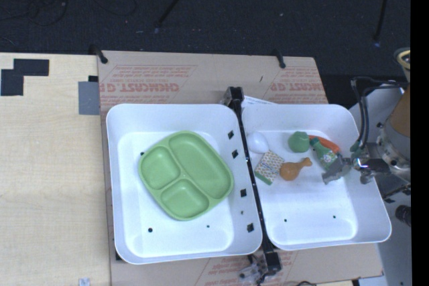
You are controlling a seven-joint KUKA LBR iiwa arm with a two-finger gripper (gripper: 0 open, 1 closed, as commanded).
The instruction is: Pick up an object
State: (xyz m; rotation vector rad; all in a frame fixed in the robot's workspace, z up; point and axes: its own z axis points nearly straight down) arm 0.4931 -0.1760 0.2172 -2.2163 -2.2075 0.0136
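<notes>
Within the left bin (pixel 127 137) lies a green divided plate (pixel 185 174). Rightward, the right bin (pixel 315 231) holds a white egg (pixel 257 142), a checkered packet (pixel 269 166), an orange drumstick (pixel 293 169), a green ball (pixel 299 141) and a carrot (pixel 326 143). Gripper (pixel 335 171) sits at the bin's right side; jaw state cannot be determined.

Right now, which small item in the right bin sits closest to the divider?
The white egg-shaped piece, beside the divider. The checkered packet, orange drumstick and green ball lie further right.
</notes>
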